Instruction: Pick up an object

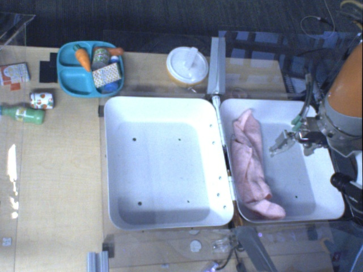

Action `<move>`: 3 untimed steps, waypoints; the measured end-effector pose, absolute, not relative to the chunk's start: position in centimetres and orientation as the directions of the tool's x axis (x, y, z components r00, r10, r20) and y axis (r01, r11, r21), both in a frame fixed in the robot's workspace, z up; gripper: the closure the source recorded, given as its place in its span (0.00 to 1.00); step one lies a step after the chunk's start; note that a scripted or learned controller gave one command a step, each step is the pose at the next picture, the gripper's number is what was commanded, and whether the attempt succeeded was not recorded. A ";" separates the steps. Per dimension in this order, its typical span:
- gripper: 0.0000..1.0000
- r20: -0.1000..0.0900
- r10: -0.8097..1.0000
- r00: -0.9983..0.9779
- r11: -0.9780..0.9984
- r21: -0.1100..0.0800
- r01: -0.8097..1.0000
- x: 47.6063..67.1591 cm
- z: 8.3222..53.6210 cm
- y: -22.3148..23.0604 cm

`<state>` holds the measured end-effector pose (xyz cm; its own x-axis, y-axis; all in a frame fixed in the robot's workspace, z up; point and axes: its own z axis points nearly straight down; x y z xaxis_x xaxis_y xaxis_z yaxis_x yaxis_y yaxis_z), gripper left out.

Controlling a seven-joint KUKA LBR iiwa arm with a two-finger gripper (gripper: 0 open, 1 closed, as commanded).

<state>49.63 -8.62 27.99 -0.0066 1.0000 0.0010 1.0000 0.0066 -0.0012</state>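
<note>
End effector (282,143) (fingers spread, holding nothing) hovers beside pink cloth (251,164) in right bin (317,203).

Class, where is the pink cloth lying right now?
The pink cloth lies in the right bin, along its left wall, left of the gripper.

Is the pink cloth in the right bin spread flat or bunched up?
Bunched: the pink cloth lies crumpled lengthwise along the right bin's left side.
</note>
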 end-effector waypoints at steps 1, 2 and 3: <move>0.00 0.000 0.993 -0.118 0.118 0.000 0.993 54.7 18.3 -8.2; 0.00 -0.002 0.991 -0.133 0.133 0.013 0.991 62.5 8.9 -8.6; 1.00 -0.004 0.991 -0.135 0.135 0.020 0.991 62.7 10.2 -8.5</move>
<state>62.71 -8.55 10.21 -0.1353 0.9908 -0.0039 0.9906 0.1354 0.0205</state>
